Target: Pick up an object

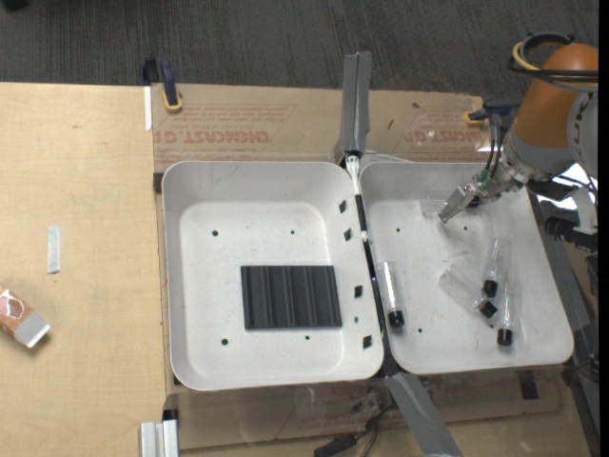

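Camera view looks down on two white bins side by side on the bench. The left bin (190,208) holds a dark ribbed mat (290,296) lying flat a little below its middle. The right bin (542,346) holds several clear tubes with black caps: one tube (388,293) lies along the bin's left wall, its cap toward the bottom of the frame, and a loose cluster of tubes (495,288) sits in the lower right part of the bin, the pieces close together, though how they overlap is hard to make out.

The arm (552,103) comes in from the upper right of the frame, its orange band showing near the top edge. Its gripper (457,203) hangs over the upper middle of the right bin, tilted toward the left, well apart from the tubes below it. I cannot tell how its tip is set, and nothing is visibly in it.

Outside the bins, on the tan board at the left of the frame, a small grey strip (53,250) lies upright, and below it a reddish packet (19,318) rests at the frame's left edge.
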Available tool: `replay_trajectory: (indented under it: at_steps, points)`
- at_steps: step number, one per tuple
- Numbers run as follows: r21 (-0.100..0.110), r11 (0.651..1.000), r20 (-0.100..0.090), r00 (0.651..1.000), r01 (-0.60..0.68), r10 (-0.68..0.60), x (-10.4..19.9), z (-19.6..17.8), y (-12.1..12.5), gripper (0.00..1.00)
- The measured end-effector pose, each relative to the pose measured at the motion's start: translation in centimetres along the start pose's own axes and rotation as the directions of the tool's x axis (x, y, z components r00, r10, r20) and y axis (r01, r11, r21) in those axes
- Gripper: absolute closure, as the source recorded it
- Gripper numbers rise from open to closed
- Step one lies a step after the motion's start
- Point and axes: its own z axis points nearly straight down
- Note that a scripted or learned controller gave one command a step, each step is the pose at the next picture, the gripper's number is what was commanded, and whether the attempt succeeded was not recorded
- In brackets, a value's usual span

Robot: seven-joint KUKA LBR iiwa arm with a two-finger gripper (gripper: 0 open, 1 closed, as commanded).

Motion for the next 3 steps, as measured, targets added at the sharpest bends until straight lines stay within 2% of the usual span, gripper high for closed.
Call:
replay_trajectory:
  at_steps: [1,2,3]
  points:
    - [-0.001,1.0,0.0,1.0,0.023,-0.023,2.9,-0.1,0.1,0.0]
    - [-0.001,0.992,-0.002,0.992,0.129,-0.129,2.5,0.0,-12.1,0.0]
    - [0.0,0.988,-0.003,0.988,0.153,-0.153,7.6,0.1,-16.5,0.0]
